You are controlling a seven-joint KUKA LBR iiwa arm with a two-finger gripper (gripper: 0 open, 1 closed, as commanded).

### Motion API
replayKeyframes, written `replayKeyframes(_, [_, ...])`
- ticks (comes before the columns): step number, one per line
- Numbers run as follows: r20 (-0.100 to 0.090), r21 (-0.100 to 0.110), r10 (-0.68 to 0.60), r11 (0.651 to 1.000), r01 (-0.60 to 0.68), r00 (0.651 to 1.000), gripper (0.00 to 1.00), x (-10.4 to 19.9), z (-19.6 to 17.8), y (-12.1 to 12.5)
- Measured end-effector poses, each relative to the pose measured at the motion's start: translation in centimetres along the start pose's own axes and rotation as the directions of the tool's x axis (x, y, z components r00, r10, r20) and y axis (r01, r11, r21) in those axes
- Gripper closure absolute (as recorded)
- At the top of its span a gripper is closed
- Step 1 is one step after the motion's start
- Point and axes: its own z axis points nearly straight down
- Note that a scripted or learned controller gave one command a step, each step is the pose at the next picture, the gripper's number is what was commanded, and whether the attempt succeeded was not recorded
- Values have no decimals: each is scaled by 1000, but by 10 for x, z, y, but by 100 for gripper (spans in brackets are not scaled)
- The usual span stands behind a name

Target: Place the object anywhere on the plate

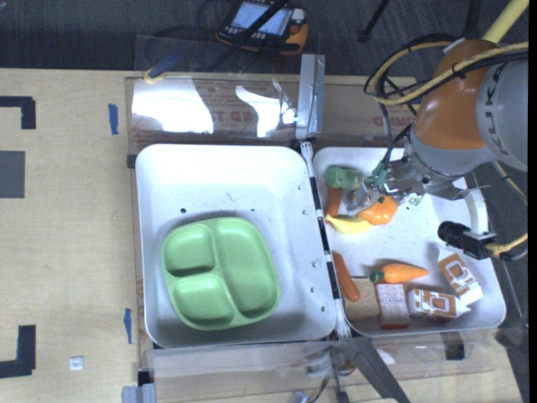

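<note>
I have the hand down in the right bin, amid the pile near its far-left corner, because that is where the toy food is crowded. It sits against an orange piece, above a banana; I cannot tell its opening or whether anything is gripped. The green divided plate waits in the left bin, well apart.

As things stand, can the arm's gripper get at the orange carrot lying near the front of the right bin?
Probably yes. The orange carrot lies on bare bin floor with nothing on top; the gripper sits farther back among other toy foods, with no obstacle between.
</note>
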Motion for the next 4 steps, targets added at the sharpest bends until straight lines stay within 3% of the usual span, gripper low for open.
replayKeyframes(1, [-3, 2, -284, 959, 284, 959, 100, 93, 4, -10])
replayKeyframes(2, [-2, 2, -397, 918, 397, 918, 100, 154, 4, -36])
replayKeyframes(3, [2, -2, -583, 812, 583, 812, 100, 145, -119, -20])
replayKeyframes(4, [0, -1, -629, 777, 629, 777, 100, 200, -44, -34])
